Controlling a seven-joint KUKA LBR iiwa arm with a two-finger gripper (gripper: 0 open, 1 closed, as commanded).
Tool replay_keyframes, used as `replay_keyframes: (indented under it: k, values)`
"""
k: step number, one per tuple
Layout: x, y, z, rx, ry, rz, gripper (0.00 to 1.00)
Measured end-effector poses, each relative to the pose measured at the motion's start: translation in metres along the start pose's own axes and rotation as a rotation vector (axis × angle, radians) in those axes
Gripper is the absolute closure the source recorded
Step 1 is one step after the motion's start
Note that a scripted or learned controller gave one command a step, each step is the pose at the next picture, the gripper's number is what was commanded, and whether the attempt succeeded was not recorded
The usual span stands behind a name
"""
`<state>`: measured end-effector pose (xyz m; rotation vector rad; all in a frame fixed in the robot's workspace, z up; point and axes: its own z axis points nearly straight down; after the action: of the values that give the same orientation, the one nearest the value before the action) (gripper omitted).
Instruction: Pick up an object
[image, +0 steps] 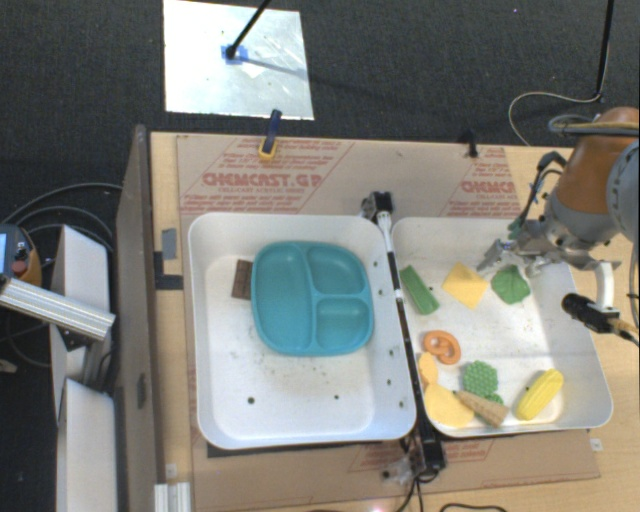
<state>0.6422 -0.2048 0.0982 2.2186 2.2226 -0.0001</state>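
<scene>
**Gripper over green piece, right bin**

Nearest the camera, along the right white bin's front edge: a yellow toy corn cob at the right, a tan cone-shaped piece lying across a pale yellow flat piece, and a green bumpy round toy just behind them. An orange pretzel-shaped ring sits farther back, near the divider. Mid-bin: a yellow wedge like cheese, with a green oblong block to its left, tilted along the bin wall. Right of the wedge, a dark green leafy piece lies directly under the gripper; fingers appear spread, straddling its top, nothing lifted between them. Left white bin: a teal sectioned plastic plate, with a small brown rectangular block touching its left edge. Farthest back: cardboard sheet with red lettering, yellow-and-blue clamp.
</scene>
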Motion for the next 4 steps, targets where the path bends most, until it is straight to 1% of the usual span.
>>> replay_keyframes:
  k: [1, 2, 3, 4]
  values:
    - [-0.002, -0.01, -0.007, -0.001, -0.001, 0.0, 0.0]
    - [-0.001, 0.028, 0.012, -0.002, 0.001, -0.003, 0.0]
    - [-0.002, -0.001, 0.004, 0.0, 0.0, 0.0, 0.0]
    - [-0.001, -0.137, -0.017, 0.008, 0.004, 0.004, 0.0]
